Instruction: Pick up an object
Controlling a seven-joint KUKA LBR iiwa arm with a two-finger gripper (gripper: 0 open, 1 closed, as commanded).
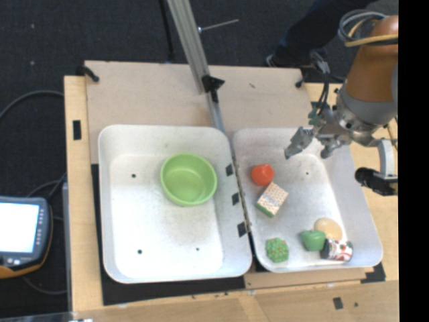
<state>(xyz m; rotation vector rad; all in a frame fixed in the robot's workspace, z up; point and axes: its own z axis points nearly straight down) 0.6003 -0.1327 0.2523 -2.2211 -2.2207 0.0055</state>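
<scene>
End effector (310,145) spread, nothing between fingers, hovering over right bin (348,200) upper edge, likely staging above red ball (262,174) and patterned block (271,199).

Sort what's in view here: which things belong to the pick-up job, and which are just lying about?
Part of the job:
- hand, open, above the right bin
- red ball
- patterned block
- green bumpy ball
- green toy
- pale round piece
- small can

Lying about:
- green bowl in the left bin
- metal pole
- tablet
</scene>
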